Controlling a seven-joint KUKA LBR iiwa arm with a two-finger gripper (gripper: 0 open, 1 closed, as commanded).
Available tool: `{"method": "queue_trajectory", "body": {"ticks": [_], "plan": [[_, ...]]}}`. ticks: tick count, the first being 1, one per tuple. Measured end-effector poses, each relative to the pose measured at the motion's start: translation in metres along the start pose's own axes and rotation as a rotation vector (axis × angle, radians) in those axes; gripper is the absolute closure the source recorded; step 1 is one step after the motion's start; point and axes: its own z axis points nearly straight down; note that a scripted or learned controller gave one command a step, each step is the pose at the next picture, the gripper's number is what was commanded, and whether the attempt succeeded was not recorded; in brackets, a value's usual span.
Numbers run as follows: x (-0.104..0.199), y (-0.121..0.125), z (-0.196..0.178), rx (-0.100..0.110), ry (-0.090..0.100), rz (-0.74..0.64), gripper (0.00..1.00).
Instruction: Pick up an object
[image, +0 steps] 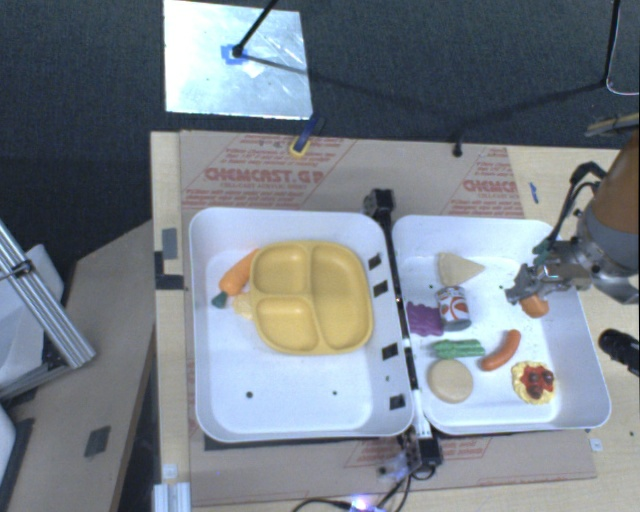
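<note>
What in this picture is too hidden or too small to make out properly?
- Orange object in the right bin: partly covered by the gripper; whether it is gripped is unclear.
- Small can: label too small to read.
- Pale piece in the left bin: tucked under the yellow tray.
- Arm: cut by the right edge.

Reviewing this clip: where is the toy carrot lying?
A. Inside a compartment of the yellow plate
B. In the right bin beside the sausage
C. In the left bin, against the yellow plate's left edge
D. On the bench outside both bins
C. The carrot lies on the left bin floor, touching the left rim of the yellow plate, not in a compartment.
</note>
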Motion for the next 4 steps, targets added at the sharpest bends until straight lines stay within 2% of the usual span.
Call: {"method": "queue_trajectory", "body": {"ticks": [1, 4], "plan": [[0.048, 0.007, 0.005, 0.001, 0.0, 0.001, 1.0], [0.202, -0.006, 0.026, 0.002, 0.001, 0.0, 1.0]]}}
